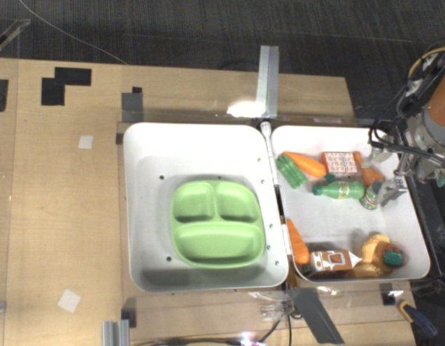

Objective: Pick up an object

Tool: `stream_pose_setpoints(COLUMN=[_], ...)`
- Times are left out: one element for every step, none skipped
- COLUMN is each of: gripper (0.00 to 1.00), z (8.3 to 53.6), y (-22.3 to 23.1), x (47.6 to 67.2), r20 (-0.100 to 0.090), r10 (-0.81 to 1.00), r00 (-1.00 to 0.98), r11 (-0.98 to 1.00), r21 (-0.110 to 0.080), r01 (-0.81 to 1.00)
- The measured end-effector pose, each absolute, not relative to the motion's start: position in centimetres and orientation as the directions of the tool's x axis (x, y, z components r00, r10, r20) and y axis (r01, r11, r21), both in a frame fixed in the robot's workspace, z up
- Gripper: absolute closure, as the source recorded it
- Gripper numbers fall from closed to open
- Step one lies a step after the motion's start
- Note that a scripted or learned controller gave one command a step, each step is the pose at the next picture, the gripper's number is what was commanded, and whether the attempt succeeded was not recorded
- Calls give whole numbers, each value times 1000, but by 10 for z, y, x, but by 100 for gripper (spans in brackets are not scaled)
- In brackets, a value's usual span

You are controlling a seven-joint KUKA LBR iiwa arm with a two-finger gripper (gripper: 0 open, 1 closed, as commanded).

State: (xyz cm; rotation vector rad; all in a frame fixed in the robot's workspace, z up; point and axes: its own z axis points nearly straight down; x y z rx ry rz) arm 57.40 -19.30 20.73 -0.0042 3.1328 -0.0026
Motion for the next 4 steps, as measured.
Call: stream_pose_setpoints(gripper=[0, 0, 0, 0], z=[93, 91, 89, 89], y=[-196, -103, -83, -87], x=[517, 568, 657, 635], r20=[-12, -16, -4, -13], r10=[-56, -198, -205, -141], r00=[-998, -980, -979, -990], r11=[998, 980, 979, 990], r21=[-3, -1, -2, -1], r01=[-56, -198, -205, -141])
